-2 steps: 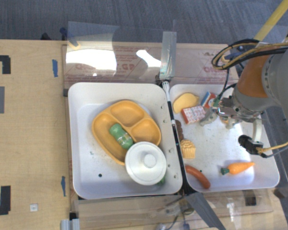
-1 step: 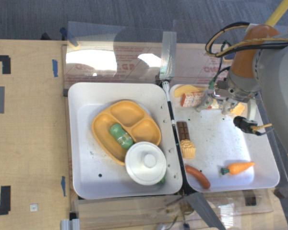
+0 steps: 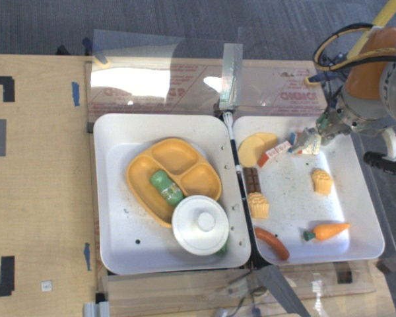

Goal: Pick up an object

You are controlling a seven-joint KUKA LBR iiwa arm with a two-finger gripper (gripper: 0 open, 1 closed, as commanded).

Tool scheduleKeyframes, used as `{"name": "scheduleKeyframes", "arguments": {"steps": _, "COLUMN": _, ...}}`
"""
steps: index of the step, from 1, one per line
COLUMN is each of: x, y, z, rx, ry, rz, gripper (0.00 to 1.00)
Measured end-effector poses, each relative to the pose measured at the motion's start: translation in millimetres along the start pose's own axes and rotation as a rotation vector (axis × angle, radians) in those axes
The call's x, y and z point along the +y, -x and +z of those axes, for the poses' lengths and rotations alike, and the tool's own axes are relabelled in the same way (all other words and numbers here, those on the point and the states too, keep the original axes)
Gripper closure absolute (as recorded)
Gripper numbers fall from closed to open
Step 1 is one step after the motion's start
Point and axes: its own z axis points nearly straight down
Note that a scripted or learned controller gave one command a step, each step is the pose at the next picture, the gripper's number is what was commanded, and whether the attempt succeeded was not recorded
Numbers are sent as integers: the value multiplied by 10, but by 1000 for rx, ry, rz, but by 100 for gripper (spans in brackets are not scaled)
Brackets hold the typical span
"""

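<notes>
My gripper [image 3: 311,142] hangs low over the far part of the right bin [image 3: 363,197], reaching in from the upper right. Just to its left lie a small red and white packet [image 3: 274,153] and a pale yellow wedge [image 3: 255,147]. A small yellow corn piece [image 3: 323,181] sits below the gripper, apart from it. Near the bin's front are an orange carrot [image 3: 329,231] and a red sausage [image 3: 271,242]. A brown chocolate bar [image 3: 251,180] and another corn cob [image 3: 259,206] lie along the left wall.
The left bin [image 3: 109,197] holds a yellow divided plate [image 3: 178,160] with a green item [image 3: 165,185] in one compartment, and a white round bowl [image 3: 199,224] resting on its front edge. A clear plastic sheet [image 3: 158,78] stands behind both bins.
</notes>
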Motion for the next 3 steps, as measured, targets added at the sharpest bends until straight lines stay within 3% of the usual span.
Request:
{"name": "scheduleKeyframes", "arguments": {"steps": 1, "x": 198, "y": -611, "z": 164, "rx": -2, "ry": 8, "rz": 154, "gripper": 0}}
{"name": "scheduleKeyframes", "arguments": {"steps": 2, "x": 208, "y": -611, "z": 91, "rx": -5, "ry": 7, "rz": 151, "gripper": 100}}
{"name": "scheduleKeyframes", "arguments": {"steps": 3, "x": 398, "y": -1320, "z": -1100, "rx": -4, "ry": 21, "rz": 235, "gripper": 100}}
